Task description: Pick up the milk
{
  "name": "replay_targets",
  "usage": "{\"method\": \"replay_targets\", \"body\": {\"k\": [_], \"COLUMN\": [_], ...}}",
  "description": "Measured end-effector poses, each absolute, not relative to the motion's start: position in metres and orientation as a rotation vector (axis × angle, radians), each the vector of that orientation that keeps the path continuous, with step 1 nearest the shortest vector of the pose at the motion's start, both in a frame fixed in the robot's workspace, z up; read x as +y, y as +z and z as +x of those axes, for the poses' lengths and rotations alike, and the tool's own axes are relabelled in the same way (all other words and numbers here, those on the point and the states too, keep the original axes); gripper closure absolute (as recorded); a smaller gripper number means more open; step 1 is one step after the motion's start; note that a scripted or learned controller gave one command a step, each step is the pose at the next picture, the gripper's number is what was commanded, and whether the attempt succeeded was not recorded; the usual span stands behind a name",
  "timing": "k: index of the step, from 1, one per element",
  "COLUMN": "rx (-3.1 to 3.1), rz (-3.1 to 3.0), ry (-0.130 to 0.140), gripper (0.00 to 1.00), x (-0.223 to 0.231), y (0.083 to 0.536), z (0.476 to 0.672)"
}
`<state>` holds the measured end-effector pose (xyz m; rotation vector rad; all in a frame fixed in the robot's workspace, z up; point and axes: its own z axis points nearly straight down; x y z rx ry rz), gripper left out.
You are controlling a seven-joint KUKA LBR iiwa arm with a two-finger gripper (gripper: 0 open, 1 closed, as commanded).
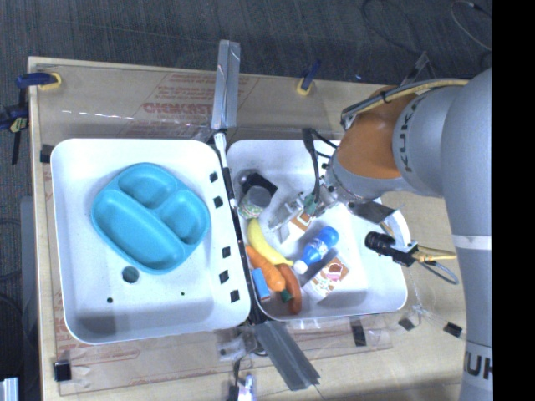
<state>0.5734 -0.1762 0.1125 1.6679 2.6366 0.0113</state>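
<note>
End effector point(303, 210) lowered into right bin point(380, 295), grip state can't be told, milk carton point(327, 277) lying beside blue bottle point(314, 249), banana point(262, 242) nearby

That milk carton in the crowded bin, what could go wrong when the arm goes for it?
The milk lies tight against the bottle and close to the carrot, so the gripper might catch or shove a neighbour instead. The carton also lies flat near the bin's wall, which could leave little room for a clean grip.
</note>
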Motion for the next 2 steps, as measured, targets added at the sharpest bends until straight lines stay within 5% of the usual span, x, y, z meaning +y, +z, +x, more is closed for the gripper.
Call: {"method": "replay_targets", "body": {"k": [1,2], "rx": [2.637,2.469], "rz": [1.662,1.953], "ry": [0.010,-0.006], "gripper": [1.00,1.00], "x": [-0.177,-0.146], "y": [0.123,0.210], "z": [0.575,0.569]}}
